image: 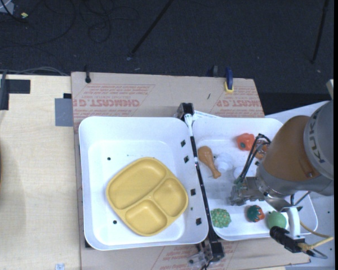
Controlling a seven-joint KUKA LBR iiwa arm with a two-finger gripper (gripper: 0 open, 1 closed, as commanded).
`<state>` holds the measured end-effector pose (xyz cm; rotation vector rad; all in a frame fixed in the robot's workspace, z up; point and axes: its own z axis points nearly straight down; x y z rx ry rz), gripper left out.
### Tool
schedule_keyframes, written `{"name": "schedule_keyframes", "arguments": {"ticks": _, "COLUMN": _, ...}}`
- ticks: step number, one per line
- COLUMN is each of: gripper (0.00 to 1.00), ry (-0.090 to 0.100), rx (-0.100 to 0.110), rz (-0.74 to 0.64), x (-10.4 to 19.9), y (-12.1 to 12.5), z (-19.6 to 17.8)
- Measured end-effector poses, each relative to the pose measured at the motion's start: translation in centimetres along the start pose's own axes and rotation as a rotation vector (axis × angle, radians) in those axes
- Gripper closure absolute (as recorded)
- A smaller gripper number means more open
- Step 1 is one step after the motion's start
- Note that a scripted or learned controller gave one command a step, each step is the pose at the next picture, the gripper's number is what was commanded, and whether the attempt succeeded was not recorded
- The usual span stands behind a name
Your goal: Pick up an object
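My gripper (pixel 240 194) hangs low over the middle of the right bin (pixel 214 129), under the arm's orange band (pixel 287 151). A brown toy drumstick (pixel 208 161) lies up and to the left of it. A bumpy green toy (pixel 220 217) sits just below and left of it. A small red and green toy (pixel 254 212) lies just below and right of it. An orange toy (pixel 245 142) rests near the bin's far side. A green ball (pixel 276 219) sits at the front right, partly behind cables.
The left bin (pixel 96 151) holds a yellow divided plate (pixel 147 196). A black clip rail (pixel 192 173) runs between the two bins. Both bins stand on a cardboard sheet (pixel 158 94). The arm's body covers the right bin's right side.
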<state>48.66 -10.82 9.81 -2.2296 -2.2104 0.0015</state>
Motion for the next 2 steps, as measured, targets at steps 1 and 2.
{"name": "schedule_keyframes", "arguments": {"ticks": 1, "gripper": 1.00, "ry": 0.003, "rx": -0.010, "rz": -0.019, "x": 10.3, "y": 2.9, "z": -9.5}}
{"name": "schedule_keyframes", "arguments": {"ticks": 2, "gripper": 1.00, "ry": 0.002, "rx": -0.016, "rz": -0.010, "x": 10.1, "y": -1.2, "z": -24.7}}
